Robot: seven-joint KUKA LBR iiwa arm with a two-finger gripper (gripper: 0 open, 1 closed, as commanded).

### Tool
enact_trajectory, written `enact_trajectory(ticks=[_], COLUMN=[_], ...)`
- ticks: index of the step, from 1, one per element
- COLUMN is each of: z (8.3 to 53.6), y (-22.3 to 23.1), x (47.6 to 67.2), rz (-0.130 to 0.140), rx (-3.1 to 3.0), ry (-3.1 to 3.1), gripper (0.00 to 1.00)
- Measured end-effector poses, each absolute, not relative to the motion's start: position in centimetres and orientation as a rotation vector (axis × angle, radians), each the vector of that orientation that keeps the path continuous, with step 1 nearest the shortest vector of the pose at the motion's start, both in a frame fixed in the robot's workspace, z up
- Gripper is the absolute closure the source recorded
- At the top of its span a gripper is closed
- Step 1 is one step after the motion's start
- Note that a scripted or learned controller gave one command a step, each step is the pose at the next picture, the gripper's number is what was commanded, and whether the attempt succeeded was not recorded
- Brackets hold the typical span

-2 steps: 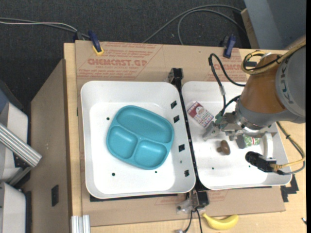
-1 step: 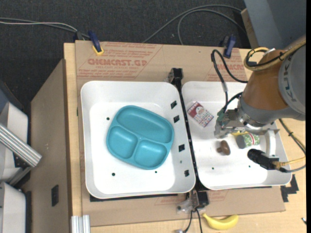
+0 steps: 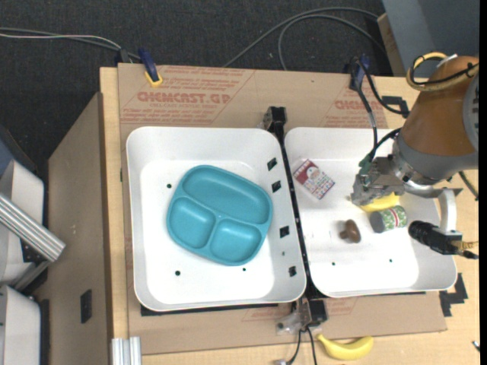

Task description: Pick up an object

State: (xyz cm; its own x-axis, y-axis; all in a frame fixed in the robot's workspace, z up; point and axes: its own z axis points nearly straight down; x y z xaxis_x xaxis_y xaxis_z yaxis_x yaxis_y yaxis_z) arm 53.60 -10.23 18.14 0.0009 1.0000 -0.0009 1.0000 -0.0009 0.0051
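Camera view, itemised from the floor up.

Floor (image 3: 61, 6): dark carpet-like surface, carrying grey cables (image 3: 319, 21) that are looping toward the bench.

Bench top (image 3: 114, 166): brown board, with a printed cardboard sheet (image 3: 190, 90) lying across its far side. A blue-and-yellow clamp (image 3: 149, 67) is pinning the sheet's far left corner; a second clamp (image 3: 358, 68) is sitting at the far right.

Left bin (image 3: 144, 226): white, shallow, holding a teal divided plate (image 3: 219, 214) with three compartments, resting near the bin's middle.

Right bin (image 3: 335, 280): white, touching the left bin along a black centre seam. Inside it: a small red-and-white printed packet (image 3: 313, 179) lying flat near the far left; a brown lump (image 3: 350, 231) near the middle; a green-labelled can (image 3: 389, 219) on its side toward the right; a yellow banana-like object (image 3: 383, 202) just beyond the can, touching it.

My claw (image 3: 368, 185): I am reaching in from the right, hanging over the yellow object at the right bin's far right part. Whether my fingers are apart or together, I cannot tell.

Near edge of bench: a second banana (image 3: 346, 347) lying outside the bins.
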Motion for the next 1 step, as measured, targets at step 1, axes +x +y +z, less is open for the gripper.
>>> enact_trajectory(ticks=[1], z=[24.45], y=[-9.96], x=[54.27], rz=[0.008], rx=[2.215], ry=[2.219], gripper=[1.0])
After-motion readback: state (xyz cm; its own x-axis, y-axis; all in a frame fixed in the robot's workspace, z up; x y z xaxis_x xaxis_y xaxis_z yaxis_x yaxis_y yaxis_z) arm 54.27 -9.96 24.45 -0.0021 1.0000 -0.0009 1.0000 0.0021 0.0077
